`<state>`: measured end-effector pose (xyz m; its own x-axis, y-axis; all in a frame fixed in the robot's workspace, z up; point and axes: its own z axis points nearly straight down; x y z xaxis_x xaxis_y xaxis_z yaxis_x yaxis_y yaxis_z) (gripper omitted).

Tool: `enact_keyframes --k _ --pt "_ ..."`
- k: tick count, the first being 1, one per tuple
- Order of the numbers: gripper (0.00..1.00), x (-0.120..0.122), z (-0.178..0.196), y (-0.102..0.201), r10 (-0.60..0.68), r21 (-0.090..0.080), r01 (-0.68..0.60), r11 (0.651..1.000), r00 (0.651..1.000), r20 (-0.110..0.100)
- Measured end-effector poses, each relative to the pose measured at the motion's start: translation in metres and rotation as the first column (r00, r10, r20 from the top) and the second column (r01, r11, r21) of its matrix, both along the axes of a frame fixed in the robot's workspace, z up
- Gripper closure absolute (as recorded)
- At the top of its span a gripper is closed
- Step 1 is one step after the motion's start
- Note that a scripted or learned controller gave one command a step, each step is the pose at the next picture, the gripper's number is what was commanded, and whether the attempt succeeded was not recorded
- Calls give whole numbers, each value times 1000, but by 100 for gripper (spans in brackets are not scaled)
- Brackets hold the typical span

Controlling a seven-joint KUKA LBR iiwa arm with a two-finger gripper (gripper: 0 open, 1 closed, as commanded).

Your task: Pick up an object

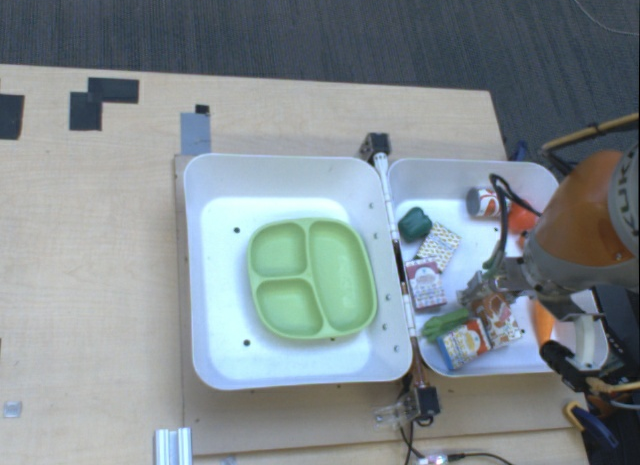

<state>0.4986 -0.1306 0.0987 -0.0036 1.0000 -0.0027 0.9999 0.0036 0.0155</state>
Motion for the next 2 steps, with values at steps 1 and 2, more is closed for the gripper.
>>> enact_keyframes --k 1,2 --pt "100 39 86 63 1 3 -1 1000 1000 -12" --pt "100 -2 99 102 2 4 -2 1000 1000 -14"
